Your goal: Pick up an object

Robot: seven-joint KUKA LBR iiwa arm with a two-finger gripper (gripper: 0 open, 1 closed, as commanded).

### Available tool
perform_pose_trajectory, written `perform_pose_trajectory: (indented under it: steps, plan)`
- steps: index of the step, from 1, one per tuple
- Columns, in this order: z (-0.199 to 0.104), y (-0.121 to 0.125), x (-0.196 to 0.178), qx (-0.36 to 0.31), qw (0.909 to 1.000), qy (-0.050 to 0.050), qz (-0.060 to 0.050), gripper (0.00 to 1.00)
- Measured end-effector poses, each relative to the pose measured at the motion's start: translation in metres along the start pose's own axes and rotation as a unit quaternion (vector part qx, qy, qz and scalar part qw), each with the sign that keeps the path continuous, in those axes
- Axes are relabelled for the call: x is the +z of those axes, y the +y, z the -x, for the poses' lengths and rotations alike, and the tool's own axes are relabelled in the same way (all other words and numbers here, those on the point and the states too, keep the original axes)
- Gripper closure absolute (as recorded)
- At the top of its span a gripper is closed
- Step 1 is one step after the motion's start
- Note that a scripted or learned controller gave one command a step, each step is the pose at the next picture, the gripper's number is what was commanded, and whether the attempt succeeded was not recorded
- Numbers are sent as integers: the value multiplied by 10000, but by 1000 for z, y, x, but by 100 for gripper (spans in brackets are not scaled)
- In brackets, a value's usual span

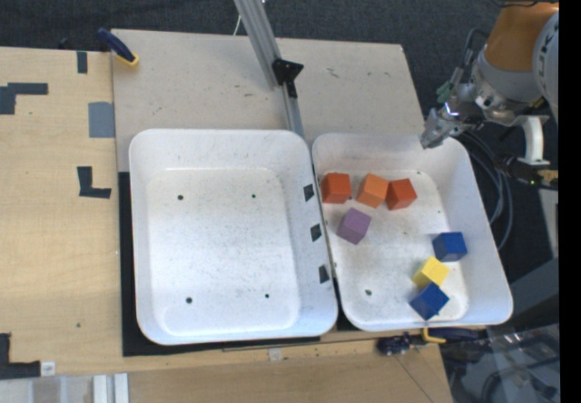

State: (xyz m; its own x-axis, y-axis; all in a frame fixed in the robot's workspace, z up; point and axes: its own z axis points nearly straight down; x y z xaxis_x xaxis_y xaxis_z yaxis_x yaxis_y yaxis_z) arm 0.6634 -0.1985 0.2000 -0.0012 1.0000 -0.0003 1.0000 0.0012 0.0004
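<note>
The right bin (477,211) holds several small cubes. Three sit in a row near its back: a red-orange cube (337,187), an orange cube (372,190) and a red cube (400,193). A purple cube (354,226) lies just in front of them. Toward the front right are a blue cube (449,245), a yellow cube (433,271) and a second blue cube (428,300). My gripper (438,131) hangs over the bin's back right corner, above and to the right of the red cube, with nothing seen in it.
The left bin (218,233) stands beside the right one. A slanted metal bar (259,24) crosses the bench at the back and ends near the bins' shared edge. Cables (513,183) run along the right of the right bin.
</note>
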Motion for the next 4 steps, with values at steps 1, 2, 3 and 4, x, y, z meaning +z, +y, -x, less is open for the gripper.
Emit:
perform_pose_trajectory:
  steps: [1,2,3,4]
  plan:
    - [-50,-26,4,-17,10000,10,-19,100]
    - [-99,-48,9,-19,10000,11,-21,100]
    - [-158,-68,8,-27,10000,15,-15,100]
    - [-216,-93,-3,-31,10000,16,-14,100]
